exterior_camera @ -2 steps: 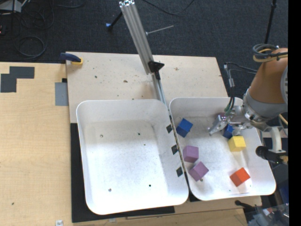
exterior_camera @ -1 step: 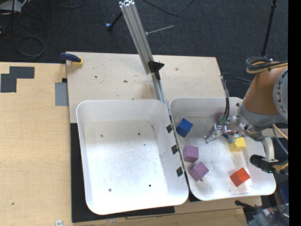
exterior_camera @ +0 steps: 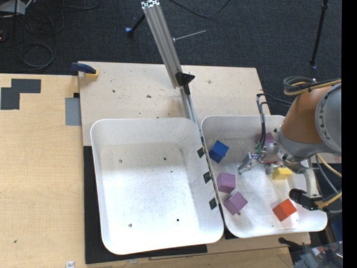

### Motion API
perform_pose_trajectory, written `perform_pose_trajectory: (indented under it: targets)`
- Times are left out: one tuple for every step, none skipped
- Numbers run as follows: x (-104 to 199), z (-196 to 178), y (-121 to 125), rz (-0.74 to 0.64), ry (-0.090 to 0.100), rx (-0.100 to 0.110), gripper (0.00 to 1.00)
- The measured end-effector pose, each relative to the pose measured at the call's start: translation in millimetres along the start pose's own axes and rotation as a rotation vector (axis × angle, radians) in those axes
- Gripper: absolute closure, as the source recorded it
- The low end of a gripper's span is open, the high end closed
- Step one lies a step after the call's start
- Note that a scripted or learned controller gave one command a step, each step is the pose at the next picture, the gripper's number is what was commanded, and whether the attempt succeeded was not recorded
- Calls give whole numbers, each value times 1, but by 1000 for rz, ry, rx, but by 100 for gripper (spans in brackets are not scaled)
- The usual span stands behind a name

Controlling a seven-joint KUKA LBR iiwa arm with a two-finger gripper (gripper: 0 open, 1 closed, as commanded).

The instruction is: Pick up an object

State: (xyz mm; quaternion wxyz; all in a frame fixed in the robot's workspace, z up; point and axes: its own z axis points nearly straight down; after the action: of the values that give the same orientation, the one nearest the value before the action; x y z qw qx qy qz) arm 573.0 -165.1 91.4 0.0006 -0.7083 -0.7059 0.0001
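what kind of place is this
Most likely a robotics lab bench set up for picking trials: two white bins, coloured blocks such as a blue cube, loose cables on the dark carpet, and the gripper.

A robotics lab: a plywood bench bears two white bins beneath an aluminium camera mast, with cables strewn over dark carpet (typical research clutter).

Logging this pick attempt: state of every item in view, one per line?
Blue cube: resting in right white bin, near its left wall.
Two purple cubes: resting by left wall.
Yellow block: resting beside gripper.
Orange-red cube: resting near front.
Left white bin: upright on bench.
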Motion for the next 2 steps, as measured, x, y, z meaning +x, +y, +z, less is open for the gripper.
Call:
perform_pose_trajectory:
  targets:
    - [-1,-10,0,6,1,0,100]
    - [3,-73,-1,-6,-1,-4,100]
